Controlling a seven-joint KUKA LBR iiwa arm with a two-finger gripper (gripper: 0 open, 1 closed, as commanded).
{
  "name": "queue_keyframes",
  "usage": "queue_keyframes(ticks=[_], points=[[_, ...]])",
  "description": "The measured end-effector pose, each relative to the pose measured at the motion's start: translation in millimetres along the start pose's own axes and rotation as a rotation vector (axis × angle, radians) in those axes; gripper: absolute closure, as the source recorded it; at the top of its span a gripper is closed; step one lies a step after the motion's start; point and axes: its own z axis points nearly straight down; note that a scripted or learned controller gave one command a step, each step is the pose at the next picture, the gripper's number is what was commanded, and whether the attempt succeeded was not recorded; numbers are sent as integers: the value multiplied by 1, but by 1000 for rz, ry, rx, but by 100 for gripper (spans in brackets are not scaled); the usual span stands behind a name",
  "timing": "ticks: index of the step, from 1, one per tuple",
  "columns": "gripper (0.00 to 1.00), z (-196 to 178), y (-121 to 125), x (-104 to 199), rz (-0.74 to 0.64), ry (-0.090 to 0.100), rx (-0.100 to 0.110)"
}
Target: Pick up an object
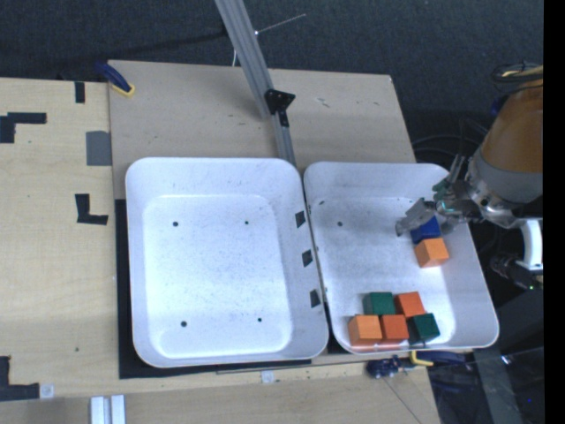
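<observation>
Blue block [426, 229] lies in the right bin [353, 237], mid-right of the frame, touching an orange block [433, 252], with the claw [421, 218] lowered directly over it, finger state indeterminable, so grasp and lift appear not yet completed.

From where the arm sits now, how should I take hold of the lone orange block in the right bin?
Grip the orange block across its two free sides, coming straight down from above. It sits apart from the cluster of blocks at the bin's near edge. A blue block crowds its far side, so avoid closing along that direction.
</observation>
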Motion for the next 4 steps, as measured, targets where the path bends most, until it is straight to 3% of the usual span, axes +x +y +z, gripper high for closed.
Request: queue_keyframes(ticks=[1,2,3,4], points=[[0,0,0,0,0,0,0],[0,64,-3,3,1,0,6],[0,102,-1,5,-2,-1,-4],[100,93,-3,5,-2,2,2]])
